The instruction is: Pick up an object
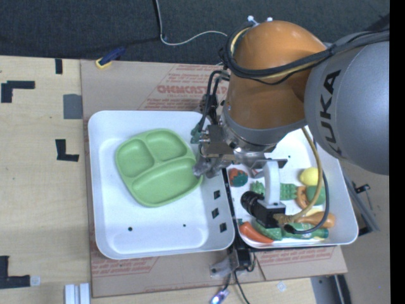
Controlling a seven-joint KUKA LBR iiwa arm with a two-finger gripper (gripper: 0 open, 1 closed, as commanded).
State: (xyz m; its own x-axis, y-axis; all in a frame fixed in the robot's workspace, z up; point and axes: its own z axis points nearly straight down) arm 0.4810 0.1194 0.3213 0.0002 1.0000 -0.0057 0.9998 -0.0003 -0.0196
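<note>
My gripper (207,163) hangs below the big orange wrist, over the wall between the two bins and right at the right edge of a green divided plate (158,166). That plate lies flat in the left bin (107,233). In the right bin (345,230) lie several small toys: a yellow ball-like piece (310,176), a round teal and red piece (238,178), a green block (288,190) and an orange-red carrot shape (256,234). The arm hides much of the right bin.
Both bins rest on a cardboard sheet (126,87) on the wooden bench. A white cable (183,40) runs across the dark cloth behind. Bare white floor shows in the left bin in front of the plate.
</note>
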